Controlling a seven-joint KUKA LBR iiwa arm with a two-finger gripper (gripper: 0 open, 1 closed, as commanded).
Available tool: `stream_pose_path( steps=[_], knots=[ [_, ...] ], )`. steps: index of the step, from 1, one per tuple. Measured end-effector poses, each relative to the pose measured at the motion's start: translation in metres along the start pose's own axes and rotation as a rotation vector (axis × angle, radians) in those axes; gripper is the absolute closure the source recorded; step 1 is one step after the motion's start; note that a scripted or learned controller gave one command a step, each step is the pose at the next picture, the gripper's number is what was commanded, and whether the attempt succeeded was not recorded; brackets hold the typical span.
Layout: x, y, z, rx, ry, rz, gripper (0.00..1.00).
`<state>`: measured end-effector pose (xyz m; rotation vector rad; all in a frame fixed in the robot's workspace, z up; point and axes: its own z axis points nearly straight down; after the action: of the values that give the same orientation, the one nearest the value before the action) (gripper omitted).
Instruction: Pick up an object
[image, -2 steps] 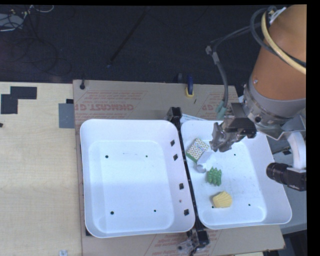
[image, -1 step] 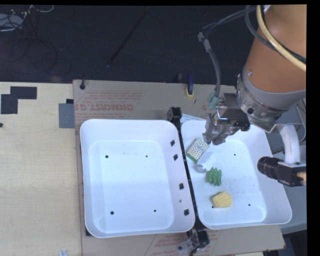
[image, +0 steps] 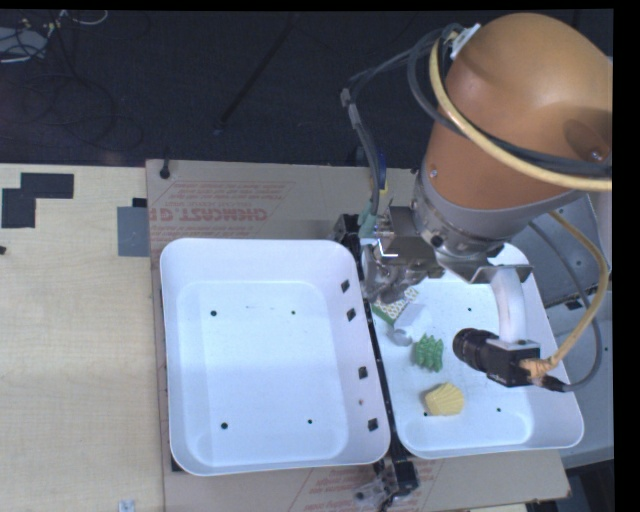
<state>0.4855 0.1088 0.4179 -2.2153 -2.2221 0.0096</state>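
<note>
- We log the arm (image: 520, 130) filling the upper right of the frame, its orange band uppermost and grey wrist below.
- We place the gripper (image: 392, 285) at the upper left corner of the right bin (image: 560, 425), close beside the divide between the two bins; whether it is spread or pressed together we cannot tell, as the metal parts blur together there.
- We note a pale checkered item (image: 398, 303) directly under the gripper, its identity unclear.
- We count a green knobbly object (image: 429, 351) near the middle of the right bin.
- We count a yellow shell-shaped object (image: 444, 400) just below the green one, apart from it.
- We record a black cylindrical fitting (image: 490, 355) with a cable to the right of both.
- We list the left bin (image: 260, 350) at centre frame.
</note>
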Motion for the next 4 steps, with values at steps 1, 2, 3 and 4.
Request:
stream_pose_path(
  steps=[1,2,3,4],
  knots=[
    [0.047,-0.010,-0.075,-0.011,0.004,-0.003,1.00],
    [0.059,-0.010,-0.102,-0.006,0.002,0.001,1.00],
    [0.060,-0.004,-0.073,0.000,-0.001,0.003,1.00],
    [0.068,0.097,-0.016,-0.001,-0.003,0.005,1.00]
  ],
)
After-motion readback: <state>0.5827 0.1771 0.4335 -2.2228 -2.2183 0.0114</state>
